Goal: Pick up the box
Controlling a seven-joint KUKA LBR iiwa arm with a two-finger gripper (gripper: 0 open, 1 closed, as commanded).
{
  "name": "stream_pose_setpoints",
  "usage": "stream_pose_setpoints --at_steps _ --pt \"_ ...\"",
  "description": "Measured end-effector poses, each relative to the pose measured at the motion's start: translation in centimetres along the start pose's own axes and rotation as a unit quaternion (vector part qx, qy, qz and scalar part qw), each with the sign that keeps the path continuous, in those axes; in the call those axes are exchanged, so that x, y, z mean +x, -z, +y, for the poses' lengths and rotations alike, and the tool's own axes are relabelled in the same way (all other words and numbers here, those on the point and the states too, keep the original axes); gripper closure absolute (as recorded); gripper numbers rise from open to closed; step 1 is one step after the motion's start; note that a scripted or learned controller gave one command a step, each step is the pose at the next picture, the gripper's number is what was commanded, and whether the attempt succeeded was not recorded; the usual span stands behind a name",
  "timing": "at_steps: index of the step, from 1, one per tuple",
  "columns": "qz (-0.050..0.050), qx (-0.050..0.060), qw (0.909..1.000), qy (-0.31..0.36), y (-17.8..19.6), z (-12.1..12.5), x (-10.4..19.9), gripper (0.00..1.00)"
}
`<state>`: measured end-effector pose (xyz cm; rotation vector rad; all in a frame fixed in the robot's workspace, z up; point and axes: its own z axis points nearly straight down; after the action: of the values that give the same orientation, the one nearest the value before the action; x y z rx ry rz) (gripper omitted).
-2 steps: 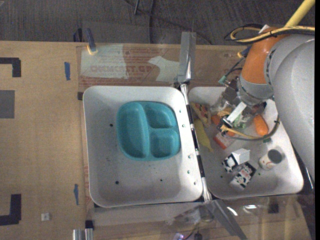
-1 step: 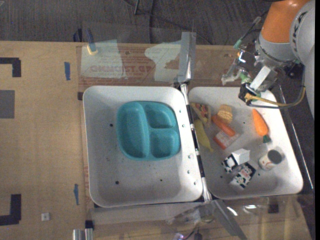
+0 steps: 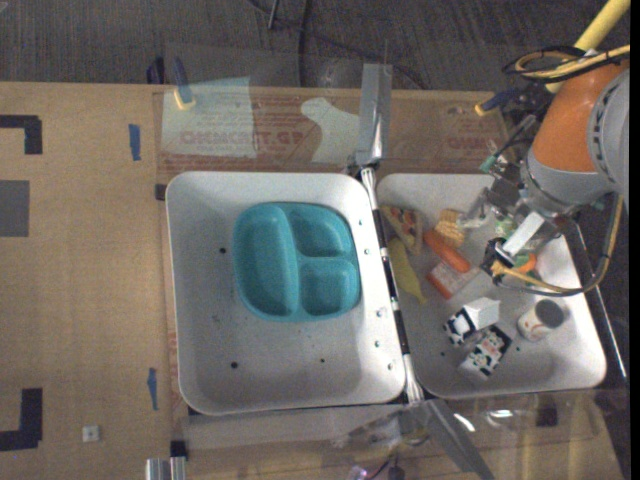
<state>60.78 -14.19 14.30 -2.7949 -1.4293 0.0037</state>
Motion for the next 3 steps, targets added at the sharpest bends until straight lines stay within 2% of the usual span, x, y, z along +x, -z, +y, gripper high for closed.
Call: stream_pose_setpoints --at_steps 1,2,3 --pt "0.0 -0.002 0.9999 -0.016 9.6 5.5 2.5 0.0" --pt "0.0 -0.003 0.9998 0.021 25.4 1.2 1.3 0.0" --pt "0.001 -0.003 0.9998 -0.018 27.2 1.9 1.6 0.0"
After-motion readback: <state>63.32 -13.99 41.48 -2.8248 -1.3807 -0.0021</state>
